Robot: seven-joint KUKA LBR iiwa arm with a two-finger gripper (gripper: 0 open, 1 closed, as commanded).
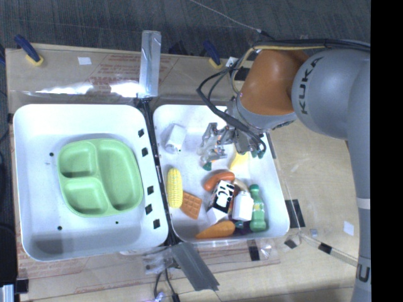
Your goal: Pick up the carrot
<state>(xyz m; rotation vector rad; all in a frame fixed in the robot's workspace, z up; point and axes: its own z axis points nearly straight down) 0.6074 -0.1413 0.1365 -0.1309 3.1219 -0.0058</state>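
1. Camera view: the end effector (217, 145) hangs in the right bin's (189, 115) far half; whether it is open, I cannot tell.
2. The carrot (216, 230) lies against the near wall, well apart.
3. Risk: crowding bottles (250, 207) could block a clean grasp.

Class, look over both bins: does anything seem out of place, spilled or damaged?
Nothing looks spilled or broken. The right bin holds a jumbled heap, with the carrot lying at its near edge, and the green tray sits flat in the left bin.
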